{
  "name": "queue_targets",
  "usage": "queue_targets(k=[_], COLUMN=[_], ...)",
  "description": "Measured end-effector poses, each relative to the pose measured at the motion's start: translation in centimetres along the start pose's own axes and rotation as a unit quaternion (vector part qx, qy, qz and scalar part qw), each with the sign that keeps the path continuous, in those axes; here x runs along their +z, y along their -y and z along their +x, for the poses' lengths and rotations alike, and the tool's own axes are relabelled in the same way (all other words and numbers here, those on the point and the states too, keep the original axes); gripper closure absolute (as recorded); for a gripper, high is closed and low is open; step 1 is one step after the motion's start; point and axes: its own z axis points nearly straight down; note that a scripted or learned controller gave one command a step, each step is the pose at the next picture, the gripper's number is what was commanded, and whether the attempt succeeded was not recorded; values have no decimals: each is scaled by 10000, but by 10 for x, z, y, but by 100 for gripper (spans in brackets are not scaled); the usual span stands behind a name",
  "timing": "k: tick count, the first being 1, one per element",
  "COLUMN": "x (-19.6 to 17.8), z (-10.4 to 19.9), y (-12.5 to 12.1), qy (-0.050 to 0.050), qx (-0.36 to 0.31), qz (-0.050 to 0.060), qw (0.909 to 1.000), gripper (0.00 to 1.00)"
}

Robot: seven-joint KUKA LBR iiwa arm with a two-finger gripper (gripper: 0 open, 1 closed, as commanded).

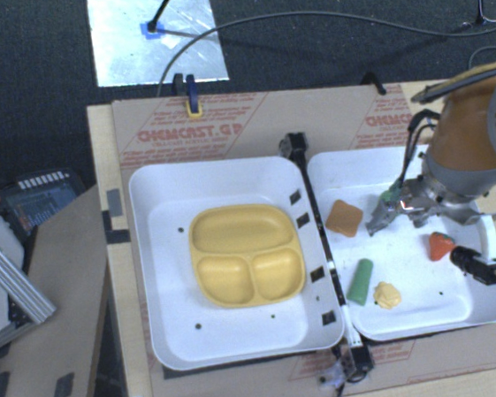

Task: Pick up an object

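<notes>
The pincer (382,220) hovered in the right white bin (422,320), right of centre in the frame; whether it was open or closed cannot be told. Just left lay a brown square block (345,218). A green cylinder (360,282), yellow lump (386,294) and red piece (440,244) lay lower. A yellow compartment tray (244,254) occupied the left white bin (167,193).

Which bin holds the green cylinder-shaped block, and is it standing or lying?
The green cylinder-shaped block lies on its side in the right white bin, near the divider.
</notes>
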Motion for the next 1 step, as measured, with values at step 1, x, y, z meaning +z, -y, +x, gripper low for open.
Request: queue_targets(k=[1], x=[57], z=[-9], y=[3], qy=[-1], qx=[4], qz=[4], qw=[10000], gripper=[0])
